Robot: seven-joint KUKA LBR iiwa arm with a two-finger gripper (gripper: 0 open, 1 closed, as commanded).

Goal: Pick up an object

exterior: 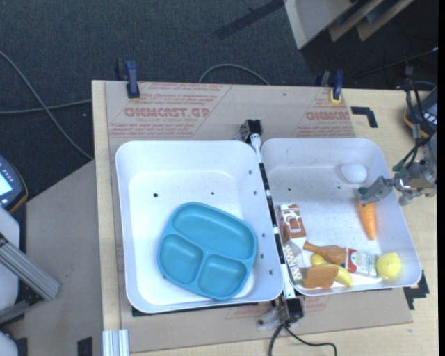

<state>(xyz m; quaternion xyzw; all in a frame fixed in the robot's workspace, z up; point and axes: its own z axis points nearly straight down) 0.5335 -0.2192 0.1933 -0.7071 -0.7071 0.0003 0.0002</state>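
Reach comes in from three o'clock, low over the right bin's [327, 149] rim; my pincer [379, 189] hangs just above the carrot's [368, 220] twelve o'clock end, its grip unreadable. White egg [353, 172] lies at eleven o'clock from it.

Floor: dark grey carpet [62, 42] around the bench, with thin cables [42, 97] trailing across it.
Bench top: pale board [208, 111] printed with red lettering, held by two blue clamps [130, 75] at its far edge.
Upper right: light-coloured furniture [348, 21], partly cut off.
Left edge: slanted metal rail [28, 271].
Light: even, soft shadows.
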